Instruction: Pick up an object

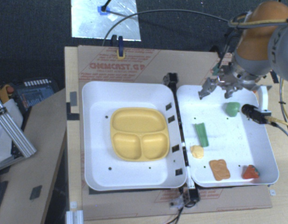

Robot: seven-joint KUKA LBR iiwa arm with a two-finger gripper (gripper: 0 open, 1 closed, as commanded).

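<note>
My gripper (215, 92) hangs over the back part of the right bin (256, 139), fingers spread open with nothing between them. A small green lump (232, 108) lies just to its right and nearer the front. A green stick (201, 134) lies mid-bin. Beside its lower end sits a small yellow piece (197, 151). An orange toast-like piece (220, 169) and a red strawberry-like piece (250, 172) rest near the front wall.
The left bin (94, 139) holds a yellow three-compartment tray (138, 133). A black divider with clips (176, 125) runs between the bins. A silvery sheet (105, 13) lies behind the bench, and a device (34, 96) sits at the left.
</note>
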